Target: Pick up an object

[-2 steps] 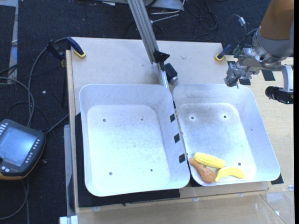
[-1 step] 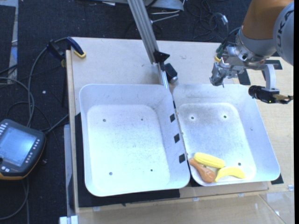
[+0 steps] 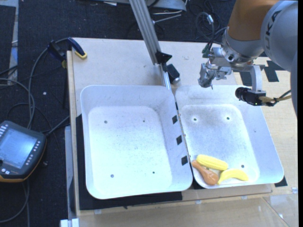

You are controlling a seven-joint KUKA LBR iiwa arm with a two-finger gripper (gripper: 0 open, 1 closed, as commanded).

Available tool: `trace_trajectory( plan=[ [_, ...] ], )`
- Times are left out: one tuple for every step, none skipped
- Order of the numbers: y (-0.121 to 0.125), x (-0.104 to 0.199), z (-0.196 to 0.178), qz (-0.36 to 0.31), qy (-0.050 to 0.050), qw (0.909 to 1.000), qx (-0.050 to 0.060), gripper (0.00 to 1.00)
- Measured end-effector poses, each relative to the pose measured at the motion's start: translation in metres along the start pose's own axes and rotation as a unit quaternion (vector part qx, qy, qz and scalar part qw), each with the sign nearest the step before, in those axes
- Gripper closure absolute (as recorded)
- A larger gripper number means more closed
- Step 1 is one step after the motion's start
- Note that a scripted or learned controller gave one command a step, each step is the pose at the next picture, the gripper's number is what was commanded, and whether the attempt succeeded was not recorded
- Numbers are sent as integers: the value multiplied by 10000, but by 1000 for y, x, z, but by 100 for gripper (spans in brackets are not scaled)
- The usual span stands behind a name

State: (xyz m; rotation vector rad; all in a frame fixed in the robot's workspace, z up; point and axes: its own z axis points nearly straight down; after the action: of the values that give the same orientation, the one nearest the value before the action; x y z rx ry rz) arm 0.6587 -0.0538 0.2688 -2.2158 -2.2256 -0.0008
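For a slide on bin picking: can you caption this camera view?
Gripper poised above the right bin's far edge; corn cob, banana and orange toy lie at its near edge.

Most of the right bin (image 3: 265,141) lies open; three toys (image 3: 215,168) crowd its near wall.

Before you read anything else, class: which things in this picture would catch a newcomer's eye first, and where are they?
The grey and orange arm at upper right, its gripper above the right bin's far edge. Next, bright toy food in that bin's near corner: a corn cob, a banana and an orange drumstick-like piece lying together.
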Motion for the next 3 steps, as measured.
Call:
trace_trajectory(
  plan=[
    [2,54,10,0,-1,10000,2,100],
    [-4,104,8,2,0,10000,-2,100],
    [-7,153,24,1,-2,10000,5,100]
  ],
)
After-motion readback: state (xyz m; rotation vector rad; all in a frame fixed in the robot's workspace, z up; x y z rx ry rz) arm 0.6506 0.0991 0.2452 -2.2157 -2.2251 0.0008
